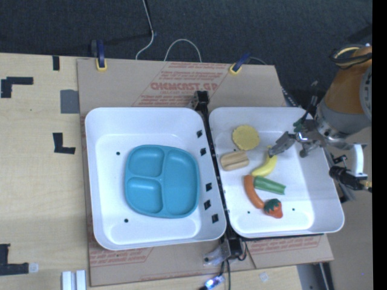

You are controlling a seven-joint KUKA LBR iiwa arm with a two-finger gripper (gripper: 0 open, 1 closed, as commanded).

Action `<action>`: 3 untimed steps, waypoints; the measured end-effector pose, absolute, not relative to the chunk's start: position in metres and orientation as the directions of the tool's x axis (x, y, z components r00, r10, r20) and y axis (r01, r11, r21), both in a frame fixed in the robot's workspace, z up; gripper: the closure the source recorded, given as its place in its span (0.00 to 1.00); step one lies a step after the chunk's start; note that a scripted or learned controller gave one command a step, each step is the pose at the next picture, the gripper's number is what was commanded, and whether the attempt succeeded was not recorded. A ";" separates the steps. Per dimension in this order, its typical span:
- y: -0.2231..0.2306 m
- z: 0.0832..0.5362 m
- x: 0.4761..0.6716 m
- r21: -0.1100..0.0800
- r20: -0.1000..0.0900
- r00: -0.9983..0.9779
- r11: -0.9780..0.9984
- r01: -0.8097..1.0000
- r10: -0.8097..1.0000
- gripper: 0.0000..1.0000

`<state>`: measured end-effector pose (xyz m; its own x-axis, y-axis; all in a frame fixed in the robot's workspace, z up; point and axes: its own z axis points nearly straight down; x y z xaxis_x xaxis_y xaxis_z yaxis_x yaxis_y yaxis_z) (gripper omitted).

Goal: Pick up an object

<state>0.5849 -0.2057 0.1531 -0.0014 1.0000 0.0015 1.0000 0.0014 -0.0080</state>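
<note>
Banana point(265, 166) lies in right bin point(323, 213), gripper point(292, 141) spread open, grasping nothing, just above it. Wooden bench point(36, 180), cardboard sheet point(181, 83) under 2 bins. Left of banana: divided blue plate point(162, 181) in left bin point(103, 125). Dark floor point(242, 17) beyond.

Wooden bench point(36, 180) under a cardboard sheet point(181, 80) bearing two white bins point(100, 125) side by side.

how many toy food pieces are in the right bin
6, clustered in the right bin: yellow round piece at the top, tan bread roll, banana, green piece, carrot, and red strawberry lowest. None appear hidden.
</note>
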 end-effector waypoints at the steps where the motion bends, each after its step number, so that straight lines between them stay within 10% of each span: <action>1: -0.194 0.100 0.584 -0.008 0.002 -0.002 0.002 1.000 1.000 0.00; 2: -0.194 0.085 0.584 0.000 -0.002 -0.002 0.002 1.000 1.000 0.00; 3: -0.195 0.096 0.585 0.003 -0.005 -0.002 0.002 1.000 1.000 1.00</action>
<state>0.5851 -0.1947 0.0965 -0.0025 1.0000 -0.0048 1.0000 0.0025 0.0030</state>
